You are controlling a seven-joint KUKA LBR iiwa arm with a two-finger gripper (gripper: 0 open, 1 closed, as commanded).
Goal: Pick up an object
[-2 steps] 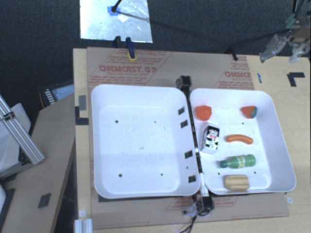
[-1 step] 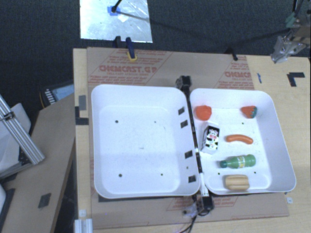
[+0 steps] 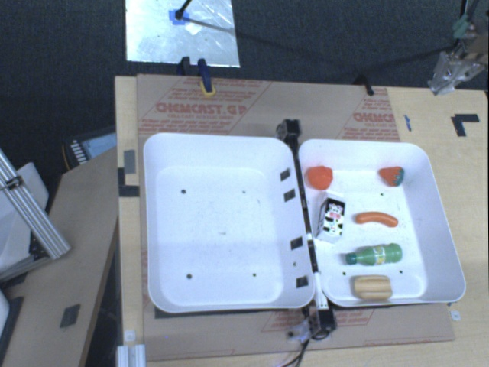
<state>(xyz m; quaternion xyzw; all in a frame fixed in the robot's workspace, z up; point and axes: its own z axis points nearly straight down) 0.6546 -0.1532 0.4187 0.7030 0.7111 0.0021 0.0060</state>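
Gripper (image 3: 456, 63) at upper right, off the bins, above the bench's (image 3: 252, 102) far corner; open or shut: cannot tell; nothing seen in its hold.

Right bin (image 3: 447, 235): orange round piece (image 3: 319, 177) and red-orange fruit (image 3: 391, 176) along the far side; black-and-white carton (image 3: 332, 219) beside the divider; sausage (image 3: 376, 219) just right of it; green bottle (image 3: 374, 255) lying on its side; bread roll (image 3: 371, 287) at the near wall. Left bin (image 3: 221, 147) alongside.

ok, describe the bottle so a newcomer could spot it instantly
Look in the right bin, which holds all the items. The bottle lies on its side near the front, between the sausage and the bun. It's the only green item, with a yellow label.
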